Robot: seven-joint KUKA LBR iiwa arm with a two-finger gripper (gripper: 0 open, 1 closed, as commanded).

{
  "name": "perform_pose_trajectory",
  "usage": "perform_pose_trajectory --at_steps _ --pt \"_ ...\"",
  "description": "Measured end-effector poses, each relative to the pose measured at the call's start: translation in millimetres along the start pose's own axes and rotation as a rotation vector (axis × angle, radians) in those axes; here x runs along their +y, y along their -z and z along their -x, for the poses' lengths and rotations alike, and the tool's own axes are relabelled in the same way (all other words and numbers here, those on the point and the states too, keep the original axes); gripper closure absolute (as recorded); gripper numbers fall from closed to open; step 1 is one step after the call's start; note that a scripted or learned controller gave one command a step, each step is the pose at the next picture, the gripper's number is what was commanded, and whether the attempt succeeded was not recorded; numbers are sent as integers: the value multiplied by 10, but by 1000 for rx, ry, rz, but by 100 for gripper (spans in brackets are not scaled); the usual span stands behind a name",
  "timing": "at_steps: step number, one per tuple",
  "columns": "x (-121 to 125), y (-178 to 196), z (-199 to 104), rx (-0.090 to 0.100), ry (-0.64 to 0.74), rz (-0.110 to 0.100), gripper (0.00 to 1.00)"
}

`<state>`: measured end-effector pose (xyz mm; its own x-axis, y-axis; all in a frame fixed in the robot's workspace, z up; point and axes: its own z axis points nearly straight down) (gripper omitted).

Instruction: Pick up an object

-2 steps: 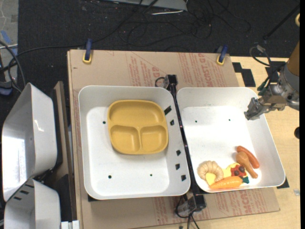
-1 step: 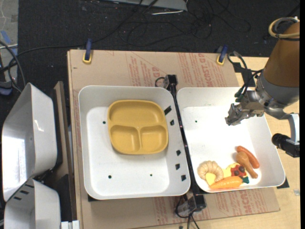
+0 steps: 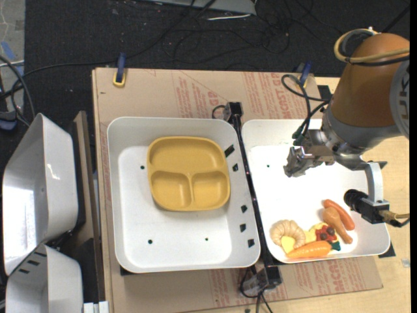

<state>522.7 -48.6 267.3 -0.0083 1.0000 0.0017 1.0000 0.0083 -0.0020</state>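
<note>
Camera view: 2 white bins side by side on the bench (image 3: 195, 93). Left bin (image 3: 130, 227) holds a yellow 3-compartment tray (image 3: 189, 173), lying flat, roughly centred toward the bin's far half. Right bin (image 3: 273, 194) has a cluster of toy food in its near right corner: a red sausage (image 3: 339, 214), a brown piece (image 3: 337, 225) just beside it, a carrot (image 3: 310, 250) along the near rim, a pale shrimp-like piece (image 3: 287, 229) touching a yellow bit (image 3: 287, 243), plus small mixed bits between them, too small to tell. Arm (image 3: 371, 90) comes in from the right, orange band above the wrist. Hand (image 3: 298, 166) sits over the bare far part of the right bin, well apart from the food cluster. Nothing visible between the fingers; open or closed, cannot tell at this angle.
</note>
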Motion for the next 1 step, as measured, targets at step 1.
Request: perform_pose_trajectory --at_steps 1 --pt "19 17 -491 0 0 2 100"
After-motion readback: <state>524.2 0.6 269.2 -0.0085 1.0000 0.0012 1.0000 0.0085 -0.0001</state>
